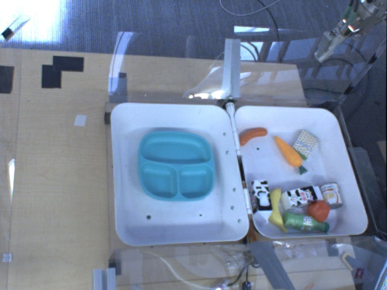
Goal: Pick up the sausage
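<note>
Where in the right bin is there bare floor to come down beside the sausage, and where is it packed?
In the right bin, bare floor lies below the sausage and left of the carrot, reaching down toward the milk carton. The near edge is crowded: carton, banana, green bottle, tomato and can sit bunched.

Both white bins (175, 116) look like smooth moulded plastic with a soft sheen, and the blue divided plate (176, 165) has the same smooth, slightly glossy finish. The sausage (253, 135) and carrot (289, 152) appear as smooth plastic toys. The surface (54, 162) is matt, pale wood-toned board; clear glossy panels (211, 80) stand behind the bins.
</note>
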